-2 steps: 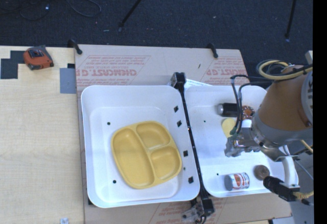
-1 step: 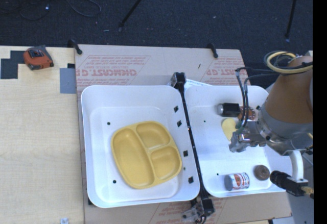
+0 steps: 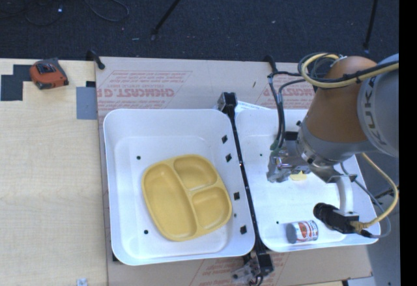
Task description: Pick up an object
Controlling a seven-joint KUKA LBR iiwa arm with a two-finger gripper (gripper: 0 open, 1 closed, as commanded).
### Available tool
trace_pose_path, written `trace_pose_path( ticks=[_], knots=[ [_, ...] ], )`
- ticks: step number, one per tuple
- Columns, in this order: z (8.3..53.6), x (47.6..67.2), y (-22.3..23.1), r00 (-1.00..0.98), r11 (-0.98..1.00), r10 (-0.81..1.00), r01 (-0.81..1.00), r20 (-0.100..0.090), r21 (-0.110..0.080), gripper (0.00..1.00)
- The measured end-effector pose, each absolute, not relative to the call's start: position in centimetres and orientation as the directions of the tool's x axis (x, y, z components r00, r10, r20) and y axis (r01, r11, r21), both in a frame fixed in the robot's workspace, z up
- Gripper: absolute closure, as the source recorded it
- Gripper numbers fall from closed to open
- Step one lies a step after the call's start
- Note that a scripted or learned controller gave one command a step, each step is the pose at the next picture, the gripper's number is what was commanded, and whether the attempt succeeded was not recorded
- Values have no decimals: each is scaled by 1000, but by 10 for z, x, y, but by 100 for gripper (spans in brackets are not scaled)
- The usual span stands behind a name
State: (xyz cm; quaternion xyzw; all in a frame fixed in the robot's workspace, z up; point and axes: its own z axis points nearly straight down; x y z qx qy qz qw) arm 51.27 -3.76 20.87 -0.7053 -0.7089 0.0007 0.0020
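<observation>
A: Status of the gripper [image 3: 281, 171]?

B: It sits low over the right bin [image 3: 260, 213], near that bin's left wall, under the grey wrist and orange band; whether it is released or clenched cannot be told from this view; nothing is seen between its jaws.

A: Where are the candidate objects?

B: A small yellowish item [image 3: 298, 176] lies just beside the gripper, on its right, partly covered by the wrist; a small can [image 3: 302, 231] lies on its side toward the near edge of the same bin, well apart from the gripper; a yellow divided plate [image 3: 187, 197] rests in the left bin [image 3: 117, 148].

A: Procedure for the step in hand?

B: Judged from this frame, the descent should centre on one object only; the yellowish item is the closest; closure should come after the jaws straddle it; the bin wall at left should be kept off.

A: Arm pose?

B: The arm [image 3: 342, 109] enters from the right of the desk [image 3: 45, 174], bends down steeply, wrist pointing into the bin; cables loop above it.
</observation>
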Motion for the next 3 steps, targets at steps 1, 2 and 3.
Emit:
trace_pose_path(
  ticks=[1,2,3],
  knots=[
    [223,539,8,-5,5,1000,1000,2,-2,100],
    [213,564,56,-5,5,1000,1000,1,-4,100],
    [231,597,93,-4,4,1000,1000,1,-1,100]
  ],
)
